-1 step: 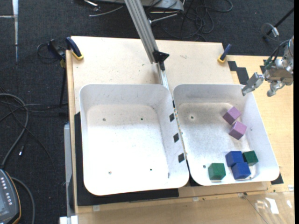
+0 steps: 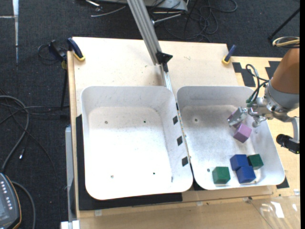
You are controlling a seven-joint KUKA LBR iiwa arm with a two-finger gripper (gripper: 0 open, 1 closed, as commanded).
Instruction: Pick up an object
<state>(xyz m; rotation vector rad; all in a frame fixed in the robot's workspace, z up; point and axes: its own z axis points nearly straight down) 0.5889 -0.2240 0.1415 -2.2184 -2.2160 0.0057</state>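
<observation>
The arm reaches in from the right over the right bin (image 2: 200, 97), and its hand (image 2: 242, 120) sits low in that bin's upper right part, directly above a purple block (image 2: 242, 133). The block lies just below the fingertips, perhaps touching them; from this slant I cannot tell whether the hand is open or closed, nor whether it has hold of anything. Three more pieces stand well apart from it, near the bin's front edge: a green cube (image 2: 220, 175), a blue block (image 2: 242, 168) and a dark green cube (image 2: 255, 161) touching the blue one. The left bin (image 2: 95, 99) sits alongside on the worktop (image 2: 119, 63). To do this step well, I judge the hand should be centred squarely over the purple block, brought straight down so the fingers pass either side of it, then closed before any lift. No brand, label or legible writing is visible on bins, blocks or arm.
</observation>
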